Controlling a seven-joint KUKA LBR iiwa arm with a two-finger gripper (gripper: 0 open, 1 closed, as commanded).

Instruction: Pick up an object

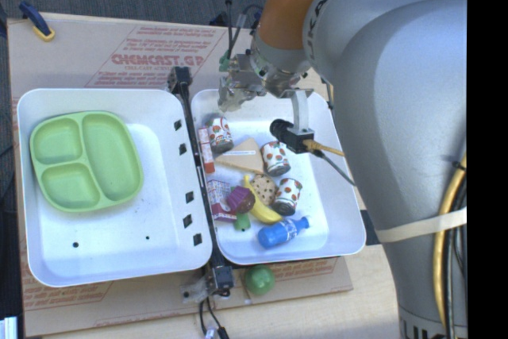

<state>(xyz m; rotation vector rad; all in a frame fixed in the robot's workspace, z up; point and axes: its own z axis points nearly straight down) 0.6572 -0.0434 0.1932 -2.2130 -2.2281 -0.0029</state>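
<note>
Closest to the camera there's a green ball [259,279] sitting on the tabletop [71,291] just outside the front rim of the right bin [343,212]. Inside that bin, near the front, a blue bottle [282,233] lies on its side with its long axis running left to right, tilted a bit so the cap end points up toward the right wall. Just behind it is a banana [264,206], curved, running diagonally from upper left to lower right, with a purple thing [240,199] touching its left side and a small green piece [241,221] below that. Three little red-and-white cans are scattered around: one [288,194] right of the banana, one [275,158] further back, and one [220,133] near the bin's back left, tipped over. A tan wedge [240,160] lies between the back two cans. The gripper [236,91] hangs over the back left corner of the bin, just behind that tipped can and well away from the bottle and banana; can't tell how it's set from this angle, and nothing is visibly in it. The left bin [119,250] holds a green divided plate [85,161].
</note>
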